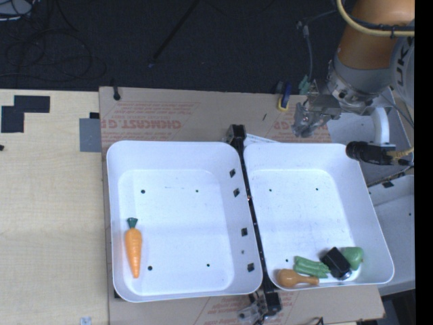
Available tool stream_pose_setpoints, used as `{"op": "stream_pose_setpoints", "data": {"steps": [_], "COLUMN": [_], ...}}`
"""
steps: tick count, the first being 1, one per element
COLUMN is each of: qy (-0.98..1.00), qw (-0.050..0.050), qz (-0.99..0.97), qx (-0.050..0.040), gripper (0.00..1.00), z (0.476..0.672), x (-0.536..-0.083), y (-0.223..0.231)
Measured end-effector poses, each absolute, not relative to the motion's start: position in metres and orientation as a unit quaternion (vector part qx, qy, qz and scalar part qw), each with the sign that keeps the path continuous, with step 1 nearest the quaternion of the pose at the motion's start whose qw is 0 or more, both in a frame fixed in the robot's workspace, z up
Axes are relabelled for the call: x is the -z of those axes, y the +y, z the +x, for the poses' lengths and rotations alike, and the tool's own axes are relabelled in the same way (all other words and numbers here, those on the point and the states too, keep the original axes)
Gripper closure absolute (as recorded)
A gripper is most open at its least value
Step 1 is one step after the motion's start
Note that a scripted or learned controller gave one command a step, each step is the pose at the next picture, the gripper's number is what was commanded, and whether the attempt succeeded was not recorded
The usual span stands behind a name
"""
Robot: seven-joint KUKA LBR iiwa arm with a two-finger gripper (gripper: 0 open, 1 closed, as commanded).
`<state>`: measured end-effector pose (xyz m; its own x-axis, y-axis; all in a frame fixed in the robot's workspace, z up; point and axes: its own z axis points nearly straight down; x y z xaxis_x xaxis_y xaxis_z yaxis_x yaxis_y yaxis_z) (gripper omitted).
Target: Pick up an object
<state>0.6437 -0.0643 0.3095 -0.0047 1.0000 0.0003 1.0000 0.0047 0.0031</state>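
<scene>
Gripper (306, 122) above right bin's (379, 222) far rim, blurred, finger state indiscernible.

The light wood tabletop (47, 202) carries a brown cardboard sheet (176, 117) printed with red lettering, laid toward its right side. Two shallow white bins sit on the cardboard, touching along a black clipped seam: the left bin (115, 181) and the right bin (365, 195). Dark grey patches (24, 110) mark the tabletop's far left.

Orange carrot (133, 250), white bins (174, 156)
</scene>
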Motion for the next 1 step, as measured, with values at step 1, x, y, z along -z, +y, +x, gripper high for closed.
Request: {"op": "stream_pose_setpoints", "data": {"steps": [1], "qy": [0.706], "qw": [-0.002], "qz": [0.708], "qx": [0.0016], "gripper": [1.0], "z": [0.611], "x": [-0.3069], "y": [-0.0935]}}
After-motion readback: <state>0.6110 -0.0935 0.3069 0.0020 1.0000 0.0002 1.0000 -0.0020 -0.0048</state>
